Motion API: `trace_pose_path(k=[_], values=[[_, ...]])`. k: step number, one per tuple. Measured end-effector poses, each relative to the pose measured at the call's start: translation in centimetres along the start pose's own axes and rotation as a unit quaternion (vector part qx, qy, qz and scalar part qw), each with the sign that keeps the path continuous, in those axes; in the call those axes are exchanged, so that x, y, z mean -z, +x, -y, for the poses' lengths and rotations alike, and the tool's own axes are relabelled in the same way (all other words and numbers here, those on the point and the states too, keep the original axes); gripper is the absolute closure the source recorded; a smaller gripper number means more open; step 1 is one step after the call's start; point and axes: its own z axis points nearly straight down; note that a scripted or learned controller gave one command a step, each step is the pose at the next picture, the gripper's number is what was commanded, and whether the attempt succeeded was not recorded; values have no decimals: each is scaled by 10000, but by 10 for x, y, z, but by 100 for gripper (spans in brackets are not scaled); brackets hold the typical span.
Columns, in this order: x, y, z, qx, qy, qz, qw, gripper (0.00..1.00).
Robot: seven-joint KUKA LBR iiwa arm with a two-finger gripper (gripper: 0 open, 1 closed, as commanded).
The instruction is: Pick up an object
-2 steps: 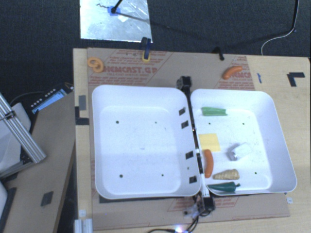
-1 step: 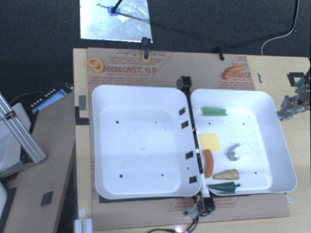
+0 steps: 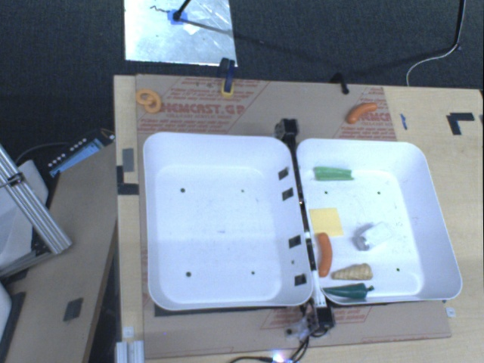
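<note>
Objects lie in my right bin (image 3: 435, 203): green pepper (image 3: 333, 174) far, yellow card (image 3: 326, 221) and carrot (image 3: 325, 253) near the divider. Nothing is picked yet. End effector state I cannot tell. Next I must choose one and descend.

Overhead view of a bench bearing 2 shallow white bins side by side. The right bin (image 3: 423, 203) holds 6 items: a green vegetable (image 3: 333, 174) near its far wall, a yellow square (image 3: 326, 221) at centre, a clear-and-grey object (image 3: 372, 237) beside it, an orange carrot (image 3: 324, 254) along the left wall, and a tan piece (image 3: 352, 272) above a dark green pepper (image 3: 348, 291). The left bin (image 3: 219, 225) adjoins it. An orange sausage shape (image 3: 361, 113) and a ring (image 3: 148, 100) lie on the board behind.
</note>
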Motion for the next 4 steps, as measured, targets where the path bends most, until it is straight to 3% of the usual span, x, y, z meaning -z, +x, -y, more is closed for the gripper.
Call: trace_pose_path(k=[1,2,3,4], values=[[-151,-84,15,-64,153,-25,9999,100],[-21,-81,9,-6,14,14,10000,100],[-88,-20,11,18,111,-33,9999,100],[-43,14,10,8,66,-18,10000,100]])
